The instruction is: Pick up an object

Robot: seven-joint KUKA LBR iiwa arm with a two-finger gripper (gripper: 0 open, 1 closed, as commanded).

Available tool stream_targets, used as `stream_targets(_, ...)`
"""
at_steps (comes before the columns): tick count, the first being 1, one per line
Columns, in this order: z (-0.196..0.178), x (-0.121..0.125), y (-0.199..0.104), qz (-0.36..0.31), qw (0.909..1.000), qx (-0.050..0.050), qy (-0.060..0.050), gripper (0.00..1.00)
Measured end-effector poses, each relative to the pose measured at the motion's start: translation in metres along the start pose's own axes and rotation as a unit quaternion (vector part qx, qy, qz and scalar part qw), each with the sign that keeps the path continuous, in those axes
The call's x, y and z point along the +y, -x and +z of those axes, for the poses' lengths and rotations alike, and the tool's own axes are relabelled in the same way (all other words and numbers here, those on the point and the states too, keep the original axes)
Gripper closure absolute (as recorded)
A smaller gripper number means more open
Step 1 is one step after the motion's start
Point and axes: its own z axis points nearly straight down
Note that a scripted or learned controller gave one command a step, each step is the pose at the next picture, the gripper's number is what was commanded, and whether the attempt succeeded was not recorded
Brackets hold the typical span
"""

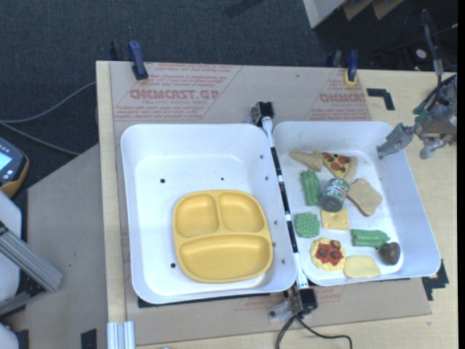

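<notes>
The right bin (415,195) holds several toy foods: a pizza slice (336,164), a small can (336,193), a bread slice (365,196), a green pickle (311,187), a cheese square (335,219), a green pepper (369,237), a round mini pizza (327,254) and a brown piece (390,253). My gripper (412,142) hangs above that bin's upper right rim, away from the food. It is open, with nothing between its fingers.
A yellow divided plate (220,235) lies in the left bin (145,158). Blue clamps (135,58) hold the board at the back edge. A black bracket (263,111) sits between the bins at the back.
</notes>
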Motion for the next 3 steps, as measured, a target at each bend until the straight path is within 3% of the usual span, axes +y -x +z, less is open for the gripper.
stream_targets(1,0.189,0.012,-0.087,-0.003,1.0000,0.002,-0.003,0.00)
stream_targets(2,0.166,0.018,-0.081,0.000,1.0000,-0.001,0.007,1.00)
stream_targets(3,0.075,0.005,-0.143,-0.004,1.0000,0.001,0.005,1.00)
